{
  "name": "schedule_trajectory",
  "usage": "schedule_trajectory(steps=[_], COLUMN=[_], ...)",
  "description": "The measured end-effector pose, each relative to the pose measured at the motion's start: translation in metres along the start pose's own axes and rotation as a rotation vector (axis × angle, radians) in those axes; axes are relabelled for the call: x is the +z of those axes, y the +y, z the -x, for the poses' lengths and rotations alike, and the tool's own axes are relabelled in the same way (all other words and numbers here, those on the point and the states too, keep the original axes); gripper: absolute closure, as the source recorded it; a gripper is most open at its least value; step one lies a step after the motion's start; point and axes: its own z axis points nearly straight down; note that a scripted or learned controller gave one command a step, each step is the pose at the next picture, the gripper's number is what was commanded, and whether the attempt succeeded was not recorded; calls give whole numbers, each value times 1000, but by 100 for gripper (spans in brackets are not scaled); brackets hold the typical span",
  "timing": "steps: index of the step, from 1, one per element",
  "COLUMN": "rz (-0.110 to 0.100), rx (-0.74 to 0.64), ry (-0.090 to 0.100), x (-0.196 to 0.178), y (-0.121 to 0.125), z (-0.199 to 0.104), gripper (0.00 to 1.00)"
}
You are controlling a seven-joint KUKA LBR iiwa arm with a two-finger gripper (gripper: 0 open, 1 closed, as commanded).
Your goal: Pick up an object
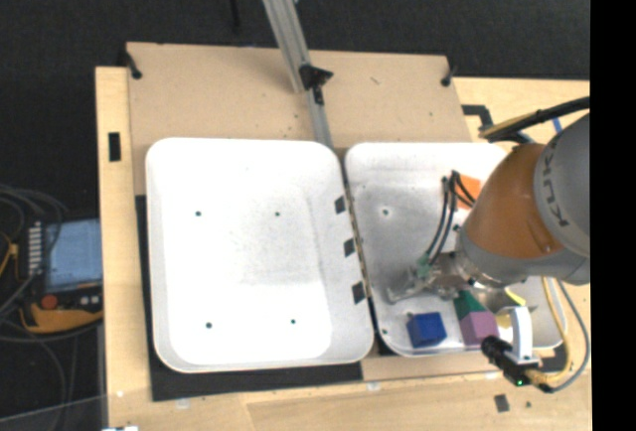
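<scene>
Gripper (pixel 422 285), lower right of frame, over the right bin (pixel 397 181); its grasp cannot be told. Blue block (pixel 425 330) just below: centre over it before you descend.

Grey arm (pixel 571 191), orange band (pixel 507 211), black cables (pixel 444 220)

Two white bins side by side on the bench — left bin (pixel 248 250), right bin (pixel 397 191). Right bin, near edge: blue block (pixel 426 329), purple block (pixel 478 326) just to its right, a green piece (pixel 464 305) beside it. Arm (pixel 527 215) over the right bin — gripper (pixel 412 285) low near its middle.
</scene>
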Motion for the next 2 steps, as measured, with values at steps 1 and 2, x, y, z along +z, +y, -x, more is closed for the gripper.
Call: schedule_trajectory(steps=[1,2], rz=[5,6], rx=[6,-8], ry=[2,1], x=[-11,-64], y=[2,6], z=[0,-9], gripper=[100,100])
